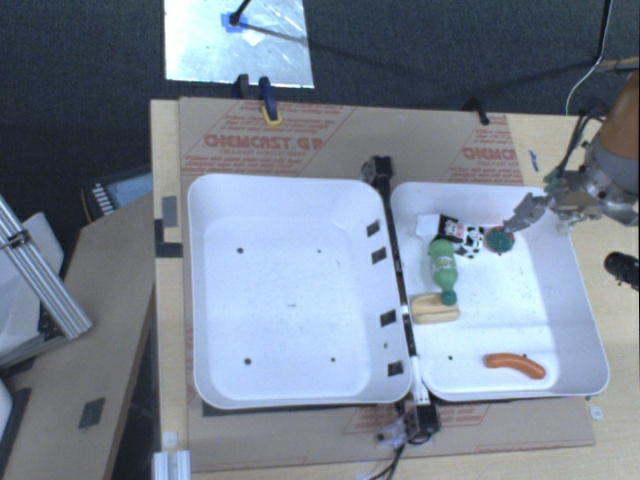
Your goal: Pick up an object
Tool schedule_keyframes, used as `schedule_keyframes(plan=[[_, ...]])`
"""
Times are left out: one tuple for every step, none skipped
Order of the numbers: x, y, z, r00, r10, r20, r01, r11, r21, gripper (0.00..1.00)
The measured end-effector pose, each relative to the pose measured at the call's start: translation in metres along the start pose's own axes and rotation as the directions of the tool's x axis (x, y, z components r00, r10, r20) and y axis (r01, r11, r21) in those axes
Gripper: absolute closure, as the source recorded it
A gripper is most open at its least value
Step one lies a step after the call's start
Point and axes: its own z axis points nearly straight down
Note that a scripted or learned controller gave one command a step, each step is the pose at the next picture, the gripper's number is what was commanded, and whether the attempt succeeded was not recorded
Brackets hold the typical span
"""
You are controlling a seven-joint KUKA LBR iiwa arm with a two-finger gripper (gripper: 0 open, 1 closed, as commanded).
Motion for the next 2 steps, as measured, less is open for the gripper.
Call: schedule_keyframes(plan=[[0.000, 0.001, -0.011, 1.000, -0.003, 0.001, 0.003, 1.000, -0.004, 1.00], [0.084, 0.003, -0.102, 1.000, -0.010, -0.002, 0.010, 1.000, -0.011, 1.00]])
